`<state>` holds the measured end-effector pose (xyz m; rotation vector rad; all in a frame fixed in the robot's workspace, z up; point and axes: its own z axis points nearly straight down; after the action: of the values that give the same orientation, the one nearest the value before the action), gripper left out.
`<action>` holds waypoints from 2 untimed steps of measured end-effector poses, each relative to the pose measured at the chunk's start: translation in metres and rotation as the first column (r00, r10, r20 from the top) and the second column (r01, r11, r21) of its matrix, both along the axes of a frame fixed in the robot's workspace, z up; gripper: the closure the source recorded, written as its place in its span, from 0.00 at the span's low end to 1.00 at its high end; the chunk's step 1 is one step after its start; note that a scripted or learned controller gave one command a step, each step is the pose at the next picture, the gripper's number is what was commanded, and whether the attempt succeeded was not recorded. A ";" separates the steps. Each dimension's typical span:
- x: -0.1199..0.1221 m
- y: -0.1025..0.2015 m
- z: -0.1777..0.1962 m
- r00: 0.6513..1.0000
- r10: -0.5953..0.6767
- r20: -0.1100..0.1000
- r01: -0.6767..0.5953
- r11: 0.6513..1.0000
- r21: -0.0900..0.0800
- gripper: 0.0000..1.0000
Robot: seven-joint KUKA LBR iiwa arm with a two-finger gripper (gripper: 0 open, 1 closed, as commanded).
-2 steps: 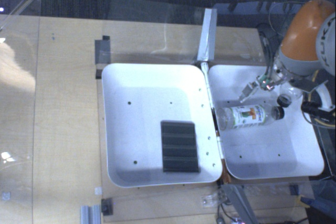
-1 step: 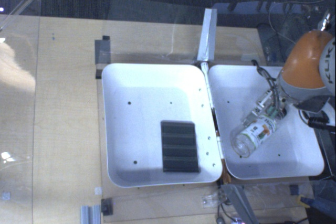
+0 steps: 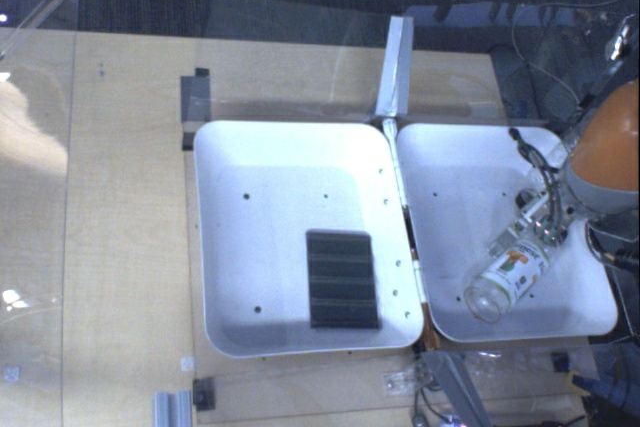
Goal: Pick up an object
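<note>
Just below and left of the jaws (image 3: 545,215) in the right bin (image 3: 450,165) lies a clear bottle (image 3: 508,277), its long axis slanting away down-left, neck end nearest them.

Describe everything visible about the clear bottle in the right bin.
The clear bottle looks like transparent plastic with a white label bearing orange and green marks. It lies on its side, tilted diagonally, in the right bin toward its front right part. One end points to the front edge, the other toward the gripper, which sits right at it; contact is unclear.
</note>
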<state>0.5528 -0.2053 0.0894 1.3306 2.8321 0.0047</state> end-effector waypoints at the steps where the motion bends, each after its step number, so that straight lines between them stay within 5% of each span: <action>1: 0.036 0.072 0.015 0.994 -0.111 -0.005 0.111 0.994 0.003 0.00; 2: 0.006 0.007 0.015 0.994 -0.105 -0.006 0.105 0.994 0.002 0.00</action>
<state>0.5592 -0.1988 0.1047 1.4805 2.7641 0.0034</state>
